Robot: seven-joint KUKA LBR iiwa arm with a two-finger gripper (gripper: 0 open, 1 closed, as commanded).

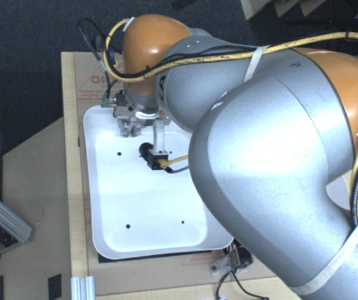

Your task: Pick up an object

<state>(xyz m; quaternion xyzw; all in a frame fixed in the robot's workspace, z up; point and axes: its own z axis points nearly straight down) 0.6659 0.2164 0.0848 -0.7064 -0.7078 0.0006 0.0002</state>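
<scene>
The gripper (127, 129) hangs low over the far end of the white bin (104, 230), close to its back wall. You cannot tell from this angle whether it is open or shut, and nothing can be seen held in it. The object to pick is hidden. My guess is that it lies under the gripper or behind the arm (273, 161), which covers everything to the right. The bin floor bears a few small dark dots (127, 226) (likely marks or holes, not things to grasp). Before you commit, confirm something sits beneath the gripper. Then descend straight, close firmly and lift slowly, watching that it comes up.
</scene>
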